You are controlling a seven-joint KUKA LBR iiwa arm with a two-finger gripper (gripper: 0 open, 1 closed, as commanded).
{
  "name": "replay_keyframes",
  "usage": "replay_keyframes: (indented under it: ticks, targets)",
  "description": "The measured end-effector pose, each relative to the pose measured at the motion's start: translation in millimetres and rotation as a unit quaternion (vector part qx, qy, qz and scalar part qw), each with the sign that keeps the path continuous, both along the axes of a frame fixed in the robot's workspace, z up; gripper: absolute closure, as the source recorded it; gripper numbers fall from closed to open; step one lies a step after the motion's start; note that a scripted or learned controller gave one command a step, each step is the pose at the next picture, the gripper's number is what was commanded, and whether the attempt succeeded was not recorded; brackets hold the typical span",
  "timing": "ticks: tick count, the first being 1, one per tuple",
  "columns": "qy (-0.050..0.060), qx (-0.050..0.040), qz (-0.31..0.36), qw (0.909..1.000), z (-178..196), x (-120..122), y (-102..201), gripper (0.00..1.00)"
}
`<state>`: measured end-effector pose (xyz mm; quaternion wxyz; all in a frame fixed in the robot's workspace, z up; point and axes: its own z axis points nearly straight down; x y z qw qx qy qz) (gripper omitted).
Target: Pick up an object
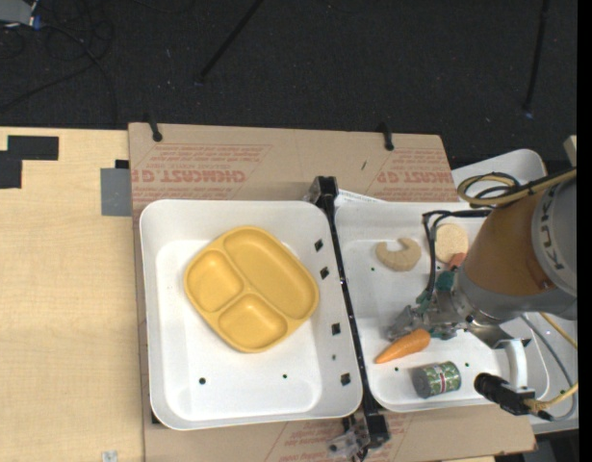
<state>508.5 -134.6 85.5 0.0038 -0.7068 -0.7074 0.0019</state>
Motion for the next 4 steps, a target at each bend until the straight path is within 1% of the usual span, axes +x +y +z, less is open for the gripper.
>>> replay_keyframes:
  ticks: [1,2,3,4]
  targets:
    - [0.001,0.0008,-0.002,1.0,8,1,-1,1.0]
    - [-0.002,-0.0007,0.0,1.0,48,6,-4,1.0]
    - [-0.002,-0.0008,0.001,1.0,94,16,1,1.0]
    - [-0.002,-0.0011,0.001,1.0,134,18,4,1.0]
